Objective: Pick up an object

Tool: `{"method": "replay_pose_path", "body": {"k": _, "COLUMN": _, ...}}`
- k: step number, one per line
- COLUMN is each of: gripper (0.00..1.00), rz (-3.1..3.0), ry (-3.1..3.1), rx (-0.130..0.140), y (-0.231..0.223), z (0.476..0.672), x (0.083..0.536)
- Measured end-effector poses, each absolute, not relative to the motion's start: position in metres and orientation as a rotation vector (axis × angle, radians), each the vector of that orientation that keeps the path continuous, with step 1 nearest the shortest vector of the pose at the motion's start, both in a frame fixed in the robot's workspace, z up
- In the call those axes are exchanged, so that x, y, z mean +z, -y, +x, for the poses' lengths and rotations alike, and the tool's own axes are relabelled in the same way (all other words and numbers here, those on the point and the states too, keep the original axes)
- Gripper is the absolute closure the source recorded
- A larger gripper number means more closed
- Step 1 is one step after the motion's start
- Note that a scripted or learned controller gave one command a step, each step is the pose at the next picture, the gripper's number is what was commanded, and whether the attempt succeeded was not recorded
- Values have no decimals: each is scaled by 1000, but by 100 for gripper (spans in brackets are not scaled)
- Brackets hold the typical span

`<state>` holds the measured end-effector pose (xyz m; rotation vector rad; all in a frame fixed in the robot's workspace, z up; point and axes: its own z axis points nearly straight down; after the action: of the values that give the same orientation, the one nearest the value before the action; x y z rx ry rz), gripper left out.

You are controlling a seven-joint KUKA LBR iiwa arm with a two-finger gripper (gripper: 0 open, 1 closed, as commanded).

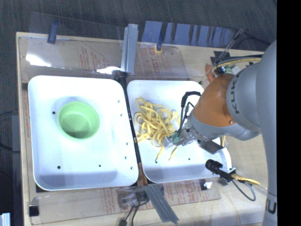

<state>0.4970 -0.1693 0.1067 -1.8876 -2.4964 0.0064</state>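
Yellow noodle tangle (153, 121) in rt bin (155, 173), long axis diagonal.

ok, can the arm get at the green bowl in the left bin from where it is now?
Probably yes. The green bowl sits alone in the left bin, uncovered. The gripper is over the yellow noodles in the right bin, so it must cross the divider.

Two white bins (120, 86), one green bowl (78, 119), one heap of yellow noodles (153, 121), one arm (240, 105)
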Motion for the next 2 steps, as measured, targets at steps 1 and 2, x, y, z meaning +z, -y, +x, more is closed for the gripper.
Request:
{"method": "replay_pose_path", "body": {"k": 1, "gripper": 0, "rz": -1887, "ry": 2497, "rx": 7, "y": 169, "z": 497, "x": 107}}
{"method": "replay_pose_path", "body": {"k": 2, "gripper": 100, "rz": -1881, "ry": 2498, "rx": 8, "y": 169, "z": 497, "x": 115}}
